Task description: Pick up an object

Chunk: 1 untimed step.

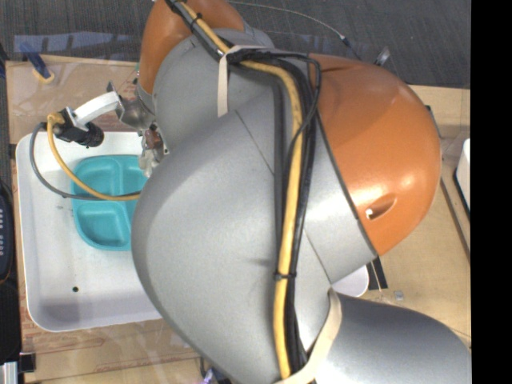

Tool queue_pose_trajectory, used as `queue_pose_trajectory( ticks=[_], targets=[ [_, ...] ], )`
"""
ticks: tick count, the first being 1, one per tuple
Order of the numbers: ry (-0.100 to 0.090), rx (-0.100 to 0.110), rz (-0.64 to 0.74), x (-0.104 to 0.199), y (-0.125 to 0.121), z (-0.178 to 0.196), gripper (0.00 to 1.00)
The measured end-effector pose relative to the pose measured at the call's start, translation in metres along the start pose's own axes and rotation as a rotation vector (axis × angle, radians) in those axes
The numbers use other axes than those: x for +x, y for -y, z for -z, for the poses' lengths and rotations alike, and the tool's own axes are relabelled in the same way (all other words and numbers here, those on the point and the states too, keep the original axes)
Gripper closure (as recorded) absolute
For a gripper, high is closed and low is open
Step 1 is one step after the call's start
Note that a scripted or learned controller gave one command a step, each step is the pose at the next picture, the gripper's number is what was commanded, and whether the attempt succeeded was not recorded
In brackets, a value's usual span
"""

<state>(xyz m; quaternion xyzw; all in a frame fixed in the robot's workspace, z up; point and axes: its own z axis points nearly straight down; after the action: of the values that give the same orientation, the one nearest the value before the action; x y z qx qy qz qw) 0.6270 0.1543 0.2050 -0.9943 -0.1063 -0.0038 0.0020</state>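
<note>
A teal divided tray (108,198) lies in the left white bin (44,294), toward its upper part. It looks like thin, stiff plastic: light, smooth and probably slippery, so a raised rim or the ridge between compartments seems the best place to pinch. Its right side is hidden behind the arm (264,214), whose grey body and orange band cover most of the scene. The gripper (148,146) sits just above the tray's upper right edge, mostly masked; whether it is wide or narrow cannot be told. The wooden surface (72,66) frames the bin.
</note>
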Motion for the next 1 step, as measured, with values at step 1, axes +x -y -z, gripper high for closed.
queue_pose_trajectory(
  ticks=[1],
  targets=[
    [0.009, -0.004, 0.021, 0.0294, 0.0255, -0.0264, 1.00]
  ],
)
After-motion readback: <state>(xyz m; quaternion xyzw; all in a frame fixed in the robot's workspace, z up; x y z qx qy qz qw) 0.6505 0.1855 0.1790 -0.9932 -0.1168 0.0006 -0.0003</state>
